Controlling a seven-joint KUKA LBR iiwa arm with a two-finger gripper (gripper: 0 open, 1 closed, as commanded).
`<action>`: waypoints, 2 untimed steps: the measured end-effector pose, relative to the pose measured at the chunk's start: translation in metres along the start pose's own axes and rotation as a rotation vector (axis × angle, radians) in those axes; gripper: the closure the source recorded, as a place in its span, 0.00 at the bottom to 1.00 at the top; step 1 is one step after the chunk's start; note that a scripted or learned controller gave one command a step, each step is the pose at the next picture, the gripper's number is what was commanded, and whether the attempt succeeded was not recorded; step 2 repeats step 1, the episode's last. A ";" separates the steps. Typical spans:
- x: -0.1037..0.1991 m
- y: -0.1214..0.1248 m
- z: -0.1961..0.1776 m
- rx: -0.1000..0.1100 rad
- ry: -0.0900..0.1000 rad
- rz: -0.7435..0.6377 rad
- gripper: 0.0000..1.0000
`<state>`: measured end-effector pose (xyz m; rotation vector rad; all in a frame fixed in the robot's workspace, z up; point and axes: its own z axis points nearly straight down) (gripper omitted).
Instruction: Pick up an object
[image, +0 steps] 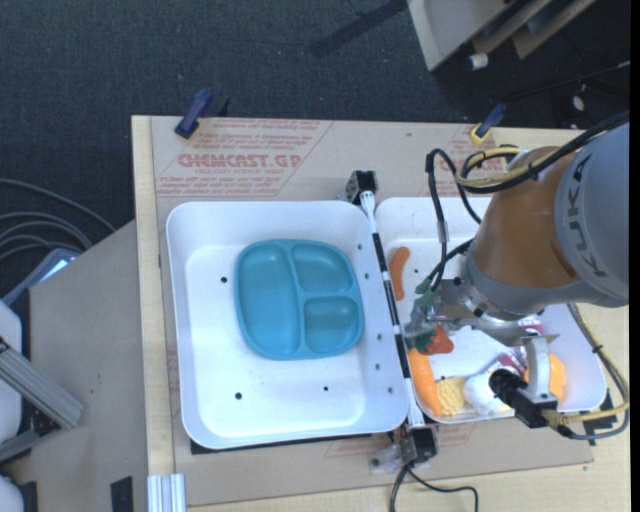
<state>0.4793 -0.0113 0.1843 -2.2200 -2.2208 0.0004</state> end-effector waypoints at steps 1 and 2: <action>0.039 0.000 -0.074 0.000 0.000 0.000 1.00; 0.039 0.000 -0.074 0.000 0.000 0.000 1.00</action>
